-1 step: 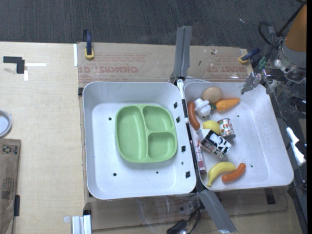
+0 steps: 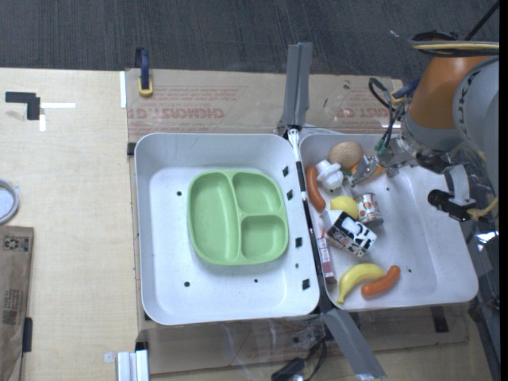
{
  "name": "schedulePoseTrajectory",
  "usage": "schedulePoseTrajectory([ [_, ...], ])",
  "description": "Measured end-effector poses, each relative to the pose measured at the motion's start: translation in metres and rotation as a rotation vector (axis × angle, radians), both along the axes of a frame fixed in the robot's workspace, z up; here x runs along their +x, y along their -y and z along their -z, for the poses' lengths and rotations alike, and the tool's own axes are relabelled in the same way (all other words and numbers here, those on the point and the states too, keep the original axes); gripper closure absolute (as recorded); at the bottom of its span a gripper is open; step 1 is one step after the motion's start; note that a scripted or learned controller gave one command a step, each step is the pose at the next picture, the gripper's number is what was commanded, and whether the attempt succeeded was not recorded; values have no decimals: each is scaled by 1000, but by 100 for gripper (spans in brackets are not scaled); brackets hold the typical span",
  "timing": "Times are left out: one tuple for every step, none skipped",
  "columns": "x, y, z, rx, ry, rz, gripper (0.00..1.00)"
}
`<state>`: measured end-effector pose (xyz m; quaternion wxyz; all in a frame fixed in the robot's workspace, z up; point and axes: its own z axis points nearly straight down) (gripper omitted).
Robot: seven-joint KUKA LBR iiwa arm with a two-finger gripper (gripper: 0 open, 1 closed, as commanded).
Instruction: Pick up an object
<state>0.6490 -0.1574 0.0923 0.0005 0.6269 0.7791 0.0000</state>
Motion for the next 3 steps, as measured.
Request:
schedulePoseTrajectory([
  [-60, 2, 0, 1, -1, -115, 0],
  [-103, -39, 1, 1, -1, -38, 0],
  [-129, -38, 1, 2, -3, 44, 0],
])
